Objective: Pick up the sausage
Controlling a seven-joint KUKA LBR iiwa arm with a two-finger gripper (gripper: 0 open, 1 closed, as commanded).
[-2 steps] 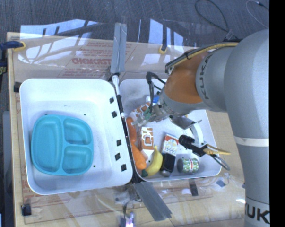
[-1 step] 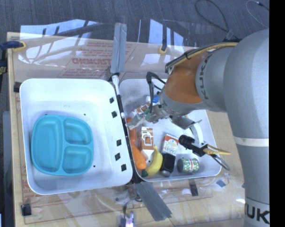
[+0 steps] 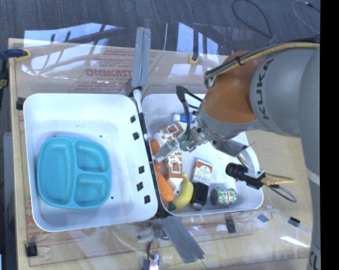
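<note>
A small reddish-brown piece that looks like the sausage [image 3: 154, 146] lies against the left wall of the right bin [image 3: 251, 198], partly hidden by packets. The gripper [image 3: 182, 143] hangs low over the middle of that bin, just right of the sausage, among orange-and-white packets [image 3: 172, 133]. The grey arm with its orange band [image 3: 228, 97] covers the bin's upper right. Whether anything is held is hidden by the clutter.
In the right bin lie an orange carrot [image 3: 165, 189], a banana [image 3: 185, 193], a black item [image 3: 200, 194], a green can [image 3: 224, 196] and a small red-and-white box [image 3: 202, 171]. The left bin [image 3: 73, 112] holds a blue divided plate [image 3: 73, 171].
</note>
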